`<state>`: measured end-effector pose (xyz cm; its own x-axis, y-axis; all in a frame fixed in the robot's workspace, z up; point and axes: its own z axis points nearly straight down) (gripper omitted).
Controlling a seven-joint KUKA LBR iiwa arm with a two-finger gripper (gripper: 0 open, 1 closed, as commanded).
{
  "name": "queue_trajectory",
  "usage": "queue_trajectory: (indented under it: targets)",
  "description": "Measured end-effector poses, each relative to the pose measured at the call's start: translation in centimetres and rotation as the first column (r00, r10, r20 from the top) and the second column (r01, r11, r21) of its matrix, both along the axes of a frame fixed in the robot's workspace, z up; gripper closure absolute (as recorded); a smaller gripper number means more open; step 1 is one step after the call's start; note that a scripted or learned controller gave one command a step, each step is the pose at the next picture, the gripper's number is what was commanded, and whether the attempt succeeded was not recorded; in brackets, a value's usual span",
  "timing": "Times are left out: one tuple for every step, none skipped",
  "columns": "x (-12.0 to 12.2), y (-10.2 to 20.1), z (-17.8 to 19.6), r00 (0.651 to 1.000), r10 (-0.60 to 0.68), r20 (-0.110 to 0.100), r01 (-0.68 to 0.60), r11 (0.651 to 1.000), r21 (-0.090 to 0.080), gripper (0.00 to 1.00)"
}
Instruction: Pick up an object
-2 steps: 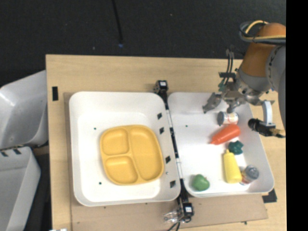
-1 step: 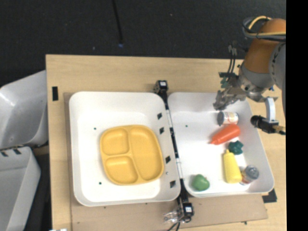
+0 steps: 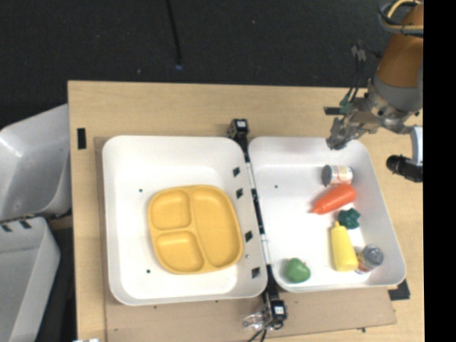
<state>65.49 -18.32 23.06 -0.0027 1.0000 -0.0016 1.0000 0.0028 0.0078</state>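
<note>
My gripper (image 3: pixel 340 135) hangs over the far edge of the right bin (image 3: pixel 288 191), above and slightly behind a small can (image 3: pixel 336 174) lying on its side. Nothing shows between its fingers. Below the can lie an orange carrot (image 3: pixel 332 199), a small dark green piece (image 3: pixel 348 218), a yellow bottle (image 3: pixel 343 247) and a small grey-and-red can (image 3: pixel 369 256). A green pepper (image 3: pixel 297 269) rests near the bin's front edge.
The left bin (image 3: pixel 128 169) holds a yellow divided plate (image 3: pixel 194 228). The arm with its orange band (image 3: pixel 400 59) comes in from the upper right. A dark clip (image 3: pixel 239 127) sits where the two bins meet at the back.
</note>
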Motion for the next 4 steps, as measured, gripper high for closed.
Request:
queue_trajectory:
  targets:
    - [0.1, -0.1, 5.3, 1.000, 0.002, 0.000, -0.002, 1.000, -0.001, 1.00]
    - [0.7, 5.6, 5.6, 1.000, 0.004, -0.005, -0.004, 1.000, 0.001, 1.00]
    - [0.4, 11.6, 4.5, 1.000, 0.003, -0.008, -0.003, 1.000, 0.002, 1.00]
    - [1.6, 16.6, 4.3, 1.000, 0.003, -0.005, -0.003, 1.000, 0.001, 1.00]
